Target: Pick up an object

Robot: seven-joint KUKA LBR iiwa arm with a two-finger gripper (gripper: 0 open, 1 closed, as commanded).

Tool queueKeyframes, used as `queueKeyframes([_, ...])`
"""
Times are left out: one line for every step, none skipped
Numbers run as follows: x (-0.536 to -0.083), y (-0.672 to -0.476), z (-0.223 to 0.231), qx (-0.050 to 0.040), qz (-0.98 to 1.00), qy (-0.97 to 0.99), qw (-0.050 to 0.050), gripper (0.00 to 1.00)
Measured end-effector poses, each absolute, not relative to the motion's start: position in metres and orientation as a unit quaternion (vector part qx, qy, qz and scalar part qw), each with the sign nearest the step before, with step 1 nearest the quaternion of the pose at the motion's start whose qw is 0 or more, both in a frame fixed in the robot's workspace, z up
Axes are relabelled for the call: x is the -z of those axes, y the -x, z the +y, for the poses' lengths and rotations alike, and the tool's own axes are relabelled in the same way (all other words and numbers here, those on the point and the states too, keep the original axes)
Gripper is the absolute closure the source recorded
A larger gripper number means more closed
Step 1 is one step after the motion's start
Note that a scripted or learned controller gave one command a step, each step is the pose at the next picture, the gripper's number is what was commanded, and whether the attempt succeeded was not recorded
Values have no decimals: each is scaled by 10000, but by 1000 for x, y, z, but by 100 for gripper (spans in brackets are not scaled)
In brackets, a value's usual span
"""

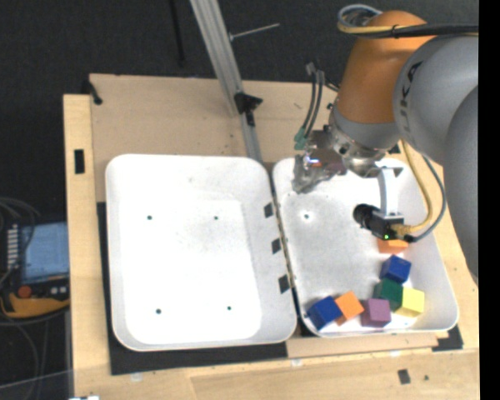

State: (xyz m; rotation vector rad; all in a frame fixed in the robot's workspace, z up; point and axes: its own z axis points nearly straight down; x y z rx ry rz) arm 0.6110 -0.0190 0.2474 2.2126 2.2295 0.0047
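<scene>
Two shallow white bins sit side by side on the wooden surface. The left bin holds no objects; I see only a few small dark dots on its floor. The right bin holds all the small blocks, and they are gathered in its near right corner. I count seven of them. A blue block lies most to the left, just beside an orange block, and next to that comes a purple block. A yellow block lies at the right end of this row. Behind the row there is a green block, and behind it a second blue block. A second orange block lies further back, partly hidden under a black part that hangs from the arm. So there are two blue, two orange, one purple, one green and one yellow. The arm reaches in from the right, with its orange band above the wrist, and the claw is at the far left corner of the right bin, close to the edge where the two bins meet. It is well apart from the blocks. I cannot tell whether the claw is open or closed, because this part is small and unclear, and I see no block in it.
</scene>
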Motion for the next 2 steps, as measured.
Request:
queueKeyframes([-248,-636,22,-14,7095,-7047,6,100])
queueKeyframes([-253,-648,73,-12,7096,-7046,9,100])
